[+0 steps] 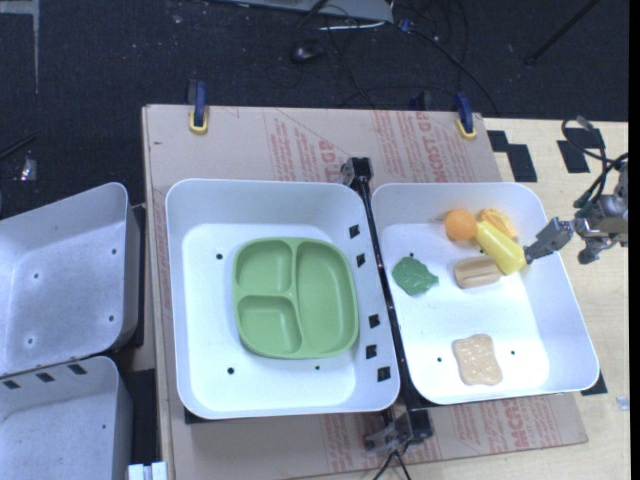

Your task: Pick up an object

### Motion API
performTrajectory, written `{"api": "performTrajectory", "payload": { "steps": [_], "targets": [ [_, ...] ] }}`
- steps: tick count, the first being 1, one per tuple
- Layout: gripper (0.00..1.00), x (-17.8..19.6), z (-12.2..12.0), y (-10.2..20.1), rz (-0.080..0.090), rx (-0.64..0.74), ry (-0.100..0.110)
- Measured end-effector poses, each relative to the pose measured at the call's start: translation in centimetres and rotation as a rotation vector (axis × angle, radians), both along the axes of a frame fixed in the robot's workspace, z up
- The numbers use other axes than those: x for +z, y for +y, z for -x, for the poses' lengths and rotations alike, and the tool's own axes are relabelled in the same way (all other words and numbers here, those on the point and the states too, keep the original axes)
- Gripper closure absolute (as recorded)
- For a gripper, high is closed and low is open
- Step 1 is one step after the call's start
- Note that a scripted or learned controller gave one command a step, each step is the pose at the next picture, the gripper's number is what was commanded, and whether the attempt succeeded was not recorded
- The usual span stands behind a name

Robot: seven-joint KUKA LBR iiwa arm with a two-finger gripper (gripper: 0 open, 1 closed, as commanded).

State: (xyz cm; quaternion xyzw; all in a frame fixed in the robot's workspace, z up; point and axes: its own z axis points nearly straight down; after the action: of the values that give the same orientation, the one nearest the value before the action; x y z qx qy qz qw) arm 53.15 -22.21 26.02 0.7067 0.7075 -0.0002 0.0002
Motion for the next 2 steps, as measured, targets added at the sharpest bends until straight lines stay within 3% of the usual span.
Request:
{"api": "performTrajectory", "payload": {
  "steps": [1,2],
  "targets": [
    [0.00,-5.8,1.0,0.1,-0.002,-0.003,0.006],
    [0.00,-11.6,0.2,0.2,-0.002,-0.001,0.005]
  ]
}}
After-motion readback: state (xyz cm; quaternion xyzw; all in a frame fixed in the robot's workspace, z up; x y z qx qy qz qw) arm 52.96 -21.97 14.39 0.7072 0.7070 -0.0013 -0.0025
